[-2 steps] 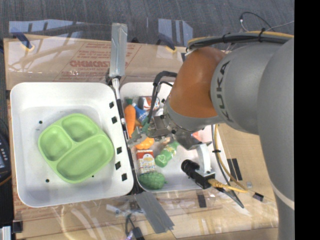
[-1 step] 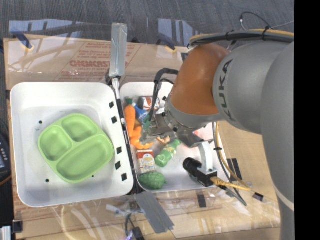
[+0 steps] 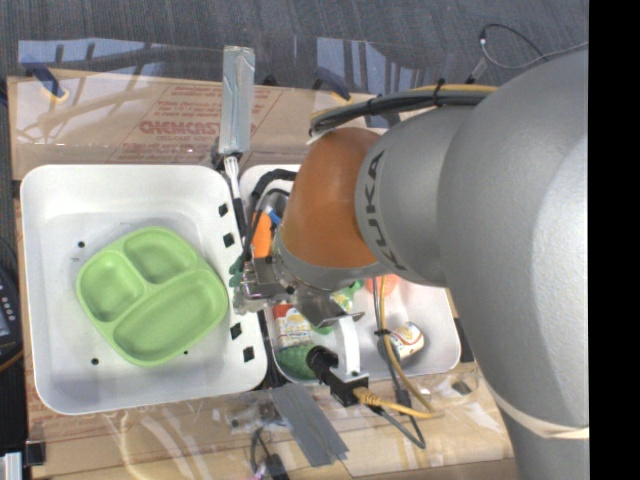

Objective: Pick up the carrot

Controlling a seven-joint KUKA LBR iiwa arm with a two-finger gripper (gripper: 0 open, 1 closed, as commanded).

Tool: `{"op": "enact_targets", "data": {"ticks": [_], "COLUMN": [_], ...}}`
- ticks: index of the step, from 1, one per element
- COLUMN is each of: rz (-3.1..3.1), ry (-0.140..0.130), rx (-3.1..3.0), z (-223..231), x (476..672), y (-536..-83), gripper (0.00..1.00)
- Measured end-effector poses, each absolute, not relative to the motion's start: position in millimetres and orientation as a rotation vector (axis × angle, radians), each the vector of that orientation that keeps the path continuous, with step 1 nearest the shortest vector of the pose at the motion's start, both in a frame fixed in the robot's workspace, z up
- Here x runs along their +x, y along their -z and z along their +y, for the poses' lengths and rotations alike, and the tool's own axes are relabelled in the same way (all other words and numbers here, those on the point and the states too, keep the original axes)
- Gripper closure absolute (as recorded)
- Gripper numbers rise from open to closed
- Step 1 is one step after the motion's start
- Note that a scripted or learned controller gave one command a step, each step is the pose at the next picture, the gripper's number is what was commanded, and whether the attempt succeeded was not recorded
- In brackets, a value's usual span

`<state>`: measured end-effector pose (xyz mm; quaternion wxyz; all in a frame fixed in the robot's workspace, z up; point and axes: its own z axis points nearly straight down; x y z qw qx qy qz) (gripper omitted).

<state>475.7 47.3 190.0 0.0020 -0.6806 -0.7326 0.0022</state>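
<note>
The grey arm (image 3: pixel 500 218) with its orange band covers most of the right bin (image 3: pixel 440 353), and whether its gripper (image 3: pixel 262 286) is spread or pressed together cannot be told. The left bin (image 3: pixel 60 228) holds a green divided plate (image 3: pixel 152 294). The carrot (image 3: pixel 262 234) lies at the right bin's left edge, just beside the arm.

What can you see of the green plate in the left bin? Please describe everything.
The green plate is light green and looks like plastic, with rounded corners and three compartments: two small ones toward the top and one large one below. It lies flat, slightly turned, on the floor of the left bin. Nothing is seen on it.
</note>
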Motion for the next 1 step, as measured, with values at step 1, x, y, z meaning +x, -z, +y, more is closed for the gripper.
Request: {"op": "enact_targets", "data": {"ticks": [1], "rz": [-2.188], "ry": [-0.002], "rx": [-2.252], "z": [0.3], "x": [542.5], "y": [-267.6], "gripper": [1.0]}}
